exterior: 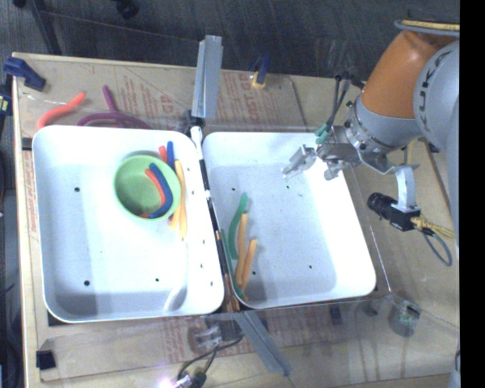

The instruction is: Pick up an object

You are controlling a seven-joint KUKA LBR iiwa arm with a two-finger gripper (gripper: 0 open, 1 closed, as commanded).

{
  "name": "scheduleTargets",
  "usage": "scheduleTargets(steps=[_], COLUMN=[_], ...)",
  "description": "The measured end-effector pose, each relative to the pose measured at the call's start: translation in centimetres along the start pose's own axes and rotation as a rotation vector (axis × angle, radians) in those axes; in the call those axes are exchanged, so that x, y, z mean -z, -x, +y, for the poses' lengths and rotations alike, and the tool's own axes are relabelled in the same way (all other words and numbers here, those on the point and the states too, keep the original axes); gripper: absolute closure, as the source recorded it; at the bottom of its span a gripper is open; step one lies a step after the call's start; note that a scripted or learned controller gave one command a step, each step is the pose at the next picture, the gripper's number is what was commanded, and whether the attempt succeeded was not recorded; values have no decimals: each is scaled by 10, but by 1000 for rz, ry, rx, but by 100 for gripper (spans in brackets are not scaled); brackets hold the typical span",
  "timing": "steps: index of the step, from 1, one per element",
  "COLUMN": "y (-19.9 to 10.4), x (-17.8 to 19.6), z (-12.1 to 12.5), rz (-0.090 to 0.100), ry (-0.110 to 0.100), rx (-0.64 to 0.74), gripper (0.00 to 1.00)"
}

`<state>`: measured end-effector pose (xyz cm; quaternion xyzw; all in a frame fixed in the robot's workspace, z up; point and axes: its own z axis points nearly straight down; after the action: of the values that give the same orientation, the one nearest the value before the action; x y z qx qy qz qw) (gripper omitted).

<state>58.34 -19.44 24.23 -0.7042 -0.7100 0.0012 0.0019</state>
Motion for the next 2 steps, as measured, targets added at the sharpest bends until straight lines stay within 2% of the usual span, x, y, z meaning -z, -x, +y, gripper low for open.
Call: scheduleTargets(steps=[1, 2], y=[-93, -89], x=[-107, -113], z=[13, 8], rz=[-3, -3], ry=[0, 1], rx=[121, 149], gripper=[0, 0])
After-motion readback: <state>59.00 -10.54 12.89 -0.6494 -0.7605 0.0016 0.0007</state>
